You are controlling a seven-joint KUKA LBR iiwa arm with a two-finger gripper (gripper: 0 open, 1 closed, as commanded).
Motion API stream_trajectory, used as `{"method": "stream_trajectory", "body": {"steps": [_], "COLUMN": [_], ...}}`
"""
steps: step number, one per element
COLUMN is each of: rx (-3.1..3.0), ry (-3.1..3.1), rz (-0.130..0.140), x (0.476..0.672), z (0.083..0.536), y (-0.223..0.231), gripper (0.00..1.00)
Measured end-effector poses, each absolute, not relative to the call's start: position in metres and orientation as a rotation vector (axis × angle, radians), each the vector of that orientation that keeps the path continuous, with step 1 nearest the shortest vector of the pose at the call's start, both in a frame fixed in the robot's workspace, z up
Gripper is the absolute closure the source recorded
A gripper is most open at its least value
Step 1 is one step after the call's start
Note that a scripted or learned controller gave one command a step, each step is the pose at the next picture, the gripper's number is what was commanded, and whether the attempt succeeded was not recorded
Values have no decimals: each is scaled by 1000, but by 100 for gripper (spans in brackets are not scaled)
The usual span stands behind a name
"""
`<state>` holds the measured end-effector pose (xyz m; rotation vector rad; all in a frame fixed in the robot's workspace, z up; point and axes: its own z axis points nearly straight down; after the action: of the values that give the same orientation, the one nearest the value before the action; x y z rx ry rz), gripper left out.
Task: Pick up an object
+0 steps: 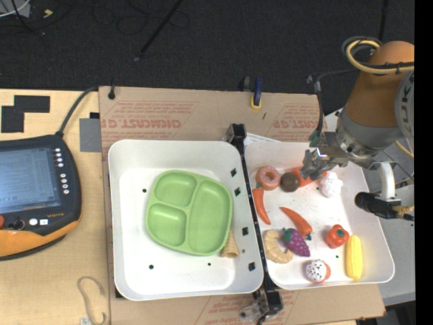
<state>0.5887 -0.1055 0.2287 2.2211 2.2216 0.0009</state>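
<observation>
Gripper (315, 162): low over the far part of the right bin (379, 266), reaching in from the right; whether it is spread or pressed together I cannot tell.
Carrot (310, 176): small orange piece just under the gripper, touching or nearly touching it; not clearly between the tips.
Brown ball (290, 181): just left of the gripper, beside the donut (268, 177).
White toy (330, 184): just right of and nearer than the gripper.
Chili (260, 205): along the bin's left wall, well apart from the gripper.
Red pepper (297, 220): mid-bin, nearer than the gripper.
Grapes (295, 242): near the middle, beside a tan pastry (275, 246).
Tomato (336, 235), corn (353, 256), strawberry (316, 270): near right corner.
Left bin (125, 263): holds a green plate (189, 212) and a cone (231, 248).
</observation>
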Motion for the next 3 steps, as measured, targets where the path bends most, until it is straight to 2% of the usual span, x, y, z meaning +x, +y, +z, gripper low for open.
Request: {"method": "stream_trajectory", "body": {"steps": [1,2,3], "rx": [2224,2223,2224], "ry": [2227,2227,2226], "rz": [-5,-4,-5], "x": [551,512,483], "z": [219,232,234], "y": [-71,-41,-28], "gripper": [100,100,100]}}
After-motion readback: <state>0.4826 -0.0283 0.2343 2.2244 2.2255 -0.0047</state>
